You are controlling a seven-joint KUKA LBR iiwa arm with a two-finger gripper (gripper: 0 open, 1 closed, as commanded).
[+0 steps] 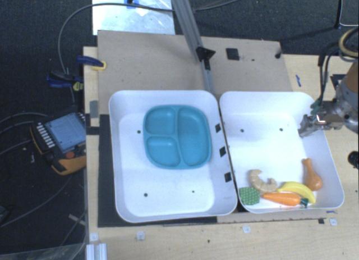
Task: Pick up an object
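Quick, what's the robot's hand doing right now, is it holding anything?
Hand: at the right bin's right edge; whether it is open or closed cannot be told. Nothing is seen in it.

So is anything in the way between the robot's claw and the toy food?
Nothing visible. The gripper sits at the right bin's right rim. Only bare white floor lies between it and the drumstick, banana and carrot at the front.

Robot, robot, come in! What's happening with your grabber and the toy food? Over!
Tool above right bin's far right edge, nothing seen held. Banana, carrot in near corner. Nothing blocking.
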